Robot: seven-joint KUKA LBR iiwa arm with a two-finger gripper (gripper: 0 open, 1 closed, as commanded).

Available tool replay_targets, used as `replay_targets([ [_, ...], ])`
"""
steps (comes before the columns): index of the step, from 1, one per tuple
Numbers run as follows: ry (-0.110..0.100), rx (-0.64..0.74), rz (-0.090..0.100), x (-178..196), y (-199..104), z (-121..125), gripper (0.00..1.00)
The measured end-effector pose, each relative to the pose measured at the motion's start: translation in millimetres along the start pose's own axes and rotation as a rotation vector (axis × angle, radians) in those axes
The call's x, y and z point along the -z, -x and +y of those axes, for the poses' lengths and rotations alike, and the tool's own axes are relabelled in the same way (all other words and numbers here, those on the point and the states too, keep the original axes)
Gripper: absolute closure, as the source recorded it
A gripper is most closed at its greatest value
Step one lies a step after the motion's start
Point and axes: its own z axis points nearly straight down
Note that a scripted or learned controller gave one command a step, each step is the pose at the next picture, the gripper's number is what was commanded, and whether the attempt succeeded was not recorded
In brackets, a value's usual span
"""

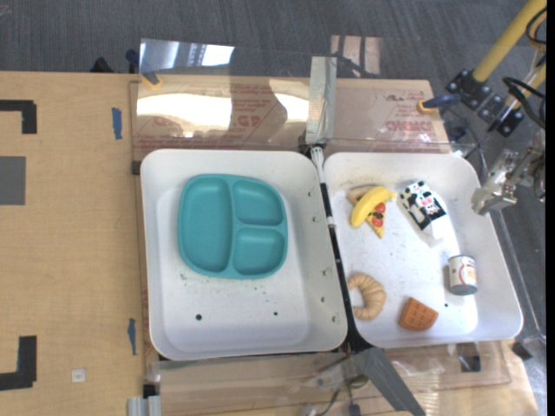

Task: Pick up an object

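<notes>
Can near gripper

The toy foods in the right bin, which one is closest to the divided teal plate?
The croissant, at the right bin's lower left. It lies nearer the teal plate than the banana, waffle or can.

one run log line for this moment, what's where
tool: over right bin's right rim | right white bin: yellow banana, croissant, small can | left white bin: teal divided plate
</notes>
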Motion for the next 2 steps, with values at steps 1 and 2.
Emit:
replay_targets([
  [1, -0.001, 0.301, -0.003, 28, 13, -33, 1.0],
  [2, 0.001, 0.268, -0.002, 67, 77, -10, 1.0],
])
